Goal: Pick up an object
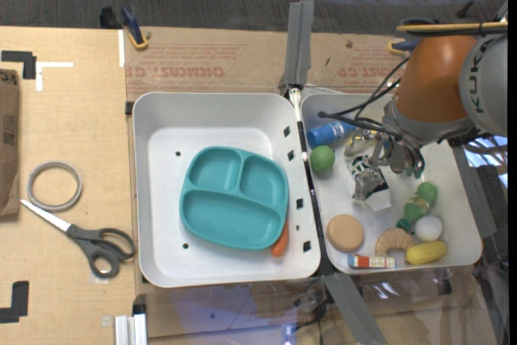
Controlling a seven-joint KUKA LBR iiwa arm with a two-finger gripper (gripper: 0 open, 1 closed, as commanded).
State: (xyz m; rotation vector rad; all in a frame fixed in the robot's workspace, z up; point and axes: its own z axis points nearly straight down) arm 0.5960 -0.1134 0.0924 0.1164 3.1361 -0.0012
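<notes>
My gripper (369,182) hangs low over the middle of the right bin (467,198), below the arm's orange band (436,77). Its tip is right over a small white object (378,199) on the bin floor. Around it lie a green ball (322,159), a blue bottle (328,132), a tan round bun (346,232), a croissant (394,240), a white egg (429,228), a yellow fruit (426,253), a green toy (420,202) and a red-and-white tube (373,261). Nothing is visibly lifted.
The left bin (153,174) holds a teal divided plate (235,197) with an orange carrot (280,240) at its lower right edge. On the bench to the left lie scissors (85,234) and a tape roll (54,184).
</notes>
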